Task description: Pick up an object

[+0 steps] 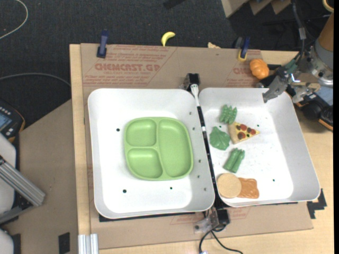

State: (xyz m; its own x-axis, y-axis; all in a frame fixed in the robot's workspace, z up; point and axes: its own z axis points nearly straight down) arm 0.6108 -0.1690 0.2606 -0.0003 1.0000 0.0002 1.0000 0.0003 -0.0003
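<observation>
Camera view, board [159, 62] print, seemingly "CHEMCAST"

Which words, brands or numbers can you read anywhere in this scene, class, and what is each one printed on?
"CHEMCAST G.P": large red print on the brown board under the bins, above the left bin.
Red print of the same style on the board above the right bin: partly hidden, too blurred to read.
Small red lines above and below the large print: too small to read.
No text on the green divided plate or the toy food.

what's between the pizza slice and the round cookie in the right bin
In the camera view, a green toy vegetable lies between the pizza slice and the round cookie.
</observation>
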